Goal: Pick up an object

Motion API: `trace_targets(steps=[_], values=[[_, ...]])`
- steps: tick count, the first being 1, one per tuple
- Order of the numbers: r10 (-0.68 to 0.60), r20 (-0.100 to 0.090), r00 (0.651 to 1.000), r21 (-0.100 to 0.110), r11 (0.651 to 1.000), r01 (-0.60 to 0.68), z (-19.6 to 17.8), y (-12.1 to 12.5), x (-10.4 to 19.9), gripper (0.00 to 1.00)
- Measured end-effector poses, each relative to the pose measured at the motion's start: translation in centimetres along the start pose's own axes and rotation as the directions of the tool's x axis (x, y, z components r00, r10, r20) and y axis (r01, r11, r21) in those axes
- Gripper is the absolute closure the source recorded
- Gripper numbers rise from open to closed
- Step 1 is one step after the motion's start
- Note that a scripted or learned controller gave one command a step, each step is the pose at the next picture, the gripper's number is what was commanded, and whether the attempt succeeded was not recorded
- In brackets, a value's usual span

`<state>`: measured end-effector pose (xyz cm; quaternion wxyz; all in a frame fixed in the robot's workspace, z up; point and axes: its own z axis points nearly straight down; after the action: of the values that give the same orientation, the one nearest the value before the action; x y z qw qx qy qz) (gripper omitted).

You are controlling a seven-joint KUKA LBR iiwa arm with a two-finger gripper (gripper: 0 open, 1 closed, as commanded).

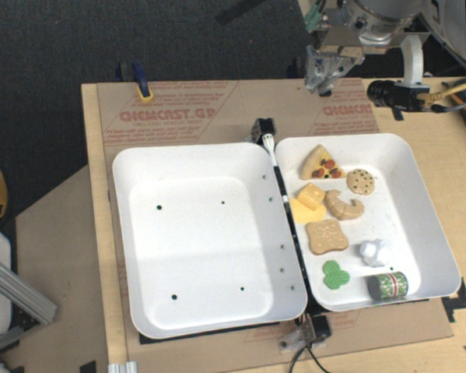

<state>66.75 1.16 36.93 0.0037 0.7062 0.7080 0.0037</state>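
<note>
Right bin [421, 203] is the landmark: it holds eight toy items, one of each. Pizza slice [320, 163] near its back-left corner; chocolate-chip cookie [361, 181] just right of the slice. Yellow cheese wedge [311, 196] against the bin's left side, resting on a flat yellow slice [304, 212]; croissant [344, 206] just beside them, toward the bin's middle. Toast slice [327, 236] in front of the croissant. Green broccoli-like piece [336, 275] near the bin's front-left. Small white-grey object [370, 252], kind unclear, right of the toast. Green-labelled can [388, 285] lying on its side at the front rim.

Gripper [323, 79] hangs behind the bin's back rim, over the brown board [213, 109], well apart from all items, nothing between its fingers; open or closed cannot be told.

Left bin [134, 226] touches the right bin's left edge. One blue-and-yellow clamp [142, 81] at the board's back-left.
</note>
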Motion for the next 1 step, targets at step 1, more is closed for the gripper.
trace_targets(steps=[1], values=[[-0.006, -0.003, 1.000, 0.022, 1.000, 0.006, 9.54, -1.16, 8.83, 1.00]])
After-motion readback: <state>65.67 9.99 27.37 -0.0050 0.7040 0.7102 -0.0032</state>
